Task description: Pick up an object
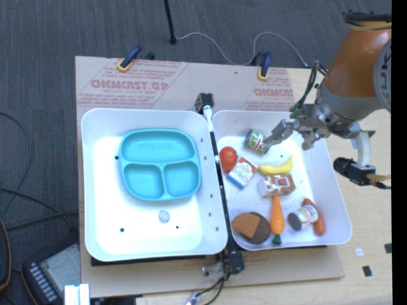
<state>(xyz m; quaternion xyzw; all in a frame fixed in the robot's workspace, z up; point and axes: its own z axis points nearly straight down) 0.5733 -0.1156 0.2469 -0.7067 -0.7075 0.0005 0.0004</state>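
The left bin (89,170) on the counter (127,84) carries a blue divided tray (159,164), lying flat near the bin's middle, and a small round clear piece (164,216) just below it. The right bin (337,196) holds the toy food. At its left side sits a red tomato (227,155), touching a small blue and white carton (241,172). Below them, near the front edge, lies a brown cookie-like disc (250,227). A green can (255,140) lies tilted in the upper part. A yellow banana (277,166) sits just above a brown and white box (277,184), and an orange carrot (276,215) points down from that box. A small jar (303,216) lies near the right wall with a red piece (318,223) beside it. The end effector (294,136) hangs over the upper right of this bin, fingers spread apart and holding nothing, one finger close to the green can
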